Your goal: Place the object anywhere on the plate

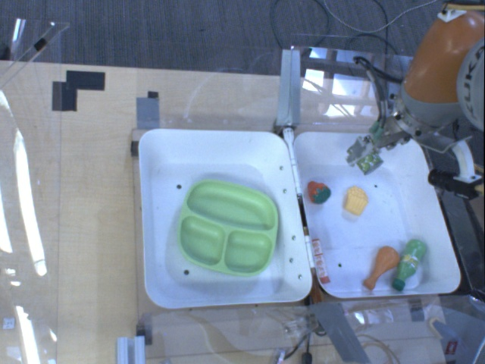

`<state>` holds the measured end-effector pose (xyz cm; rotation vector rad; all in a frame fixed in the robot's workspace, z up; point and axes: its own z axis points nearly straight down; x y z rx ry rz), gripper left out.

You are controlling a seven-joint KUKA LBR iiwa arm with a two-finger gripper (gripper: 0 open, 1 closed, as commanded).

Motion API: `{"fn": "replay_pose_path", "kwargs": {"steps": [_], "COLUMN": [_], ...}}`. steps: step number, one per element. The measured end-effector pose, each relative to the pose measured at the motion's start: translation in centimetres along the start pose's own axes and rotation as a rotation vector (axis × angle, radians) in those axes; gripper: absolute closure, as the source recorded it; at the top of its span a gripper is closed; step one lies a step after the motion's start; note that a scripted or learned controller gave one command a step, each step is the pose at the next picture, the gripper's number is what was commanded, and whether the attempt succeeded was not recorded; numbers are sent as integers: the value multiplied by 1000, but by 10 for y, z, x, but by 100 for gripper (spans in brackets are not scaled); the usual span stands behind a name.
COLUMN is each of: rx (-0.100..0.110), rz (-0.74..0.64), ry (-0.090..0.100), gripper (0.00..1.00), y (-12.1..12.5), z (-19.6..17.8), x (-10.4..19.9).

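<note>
Plate (227, 227), green and divided into compartments, lies bare in the left bin (159, 203), so nothing has been delivered yet. Starting at the gripper (367, 155): it hangs over the far part of the right bin (432, 203), and whether it is parted or clenched I cannot tell (nothing shows in its grasp). Further out lie a strawberry (319, 192), a corn piece (355, 200), a drumstick (381, 266) and a green bottle (409, 263). Picking, carrying and placing all remain, by my judgement.

One plate (227, 228), two bins (155, 203), four toys (355, 200)
</note>
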<state>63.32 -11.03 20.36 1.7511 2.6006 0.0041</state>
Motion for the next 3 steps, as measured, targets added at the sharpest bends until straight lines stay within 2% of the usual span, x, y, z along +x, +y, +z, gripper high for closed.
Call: {"fn": "replay_pose_path", "kwargs": {"steps": [1, 2, 3], "rx": [0, 0, 0], "rz": [-548, -874, -874], "ry": [3, 6, 5], "gripper": [100, 100, 0], "y": [29, -18, -18], "z": [9, 19, 19], "x": [75, 190, 190]}}
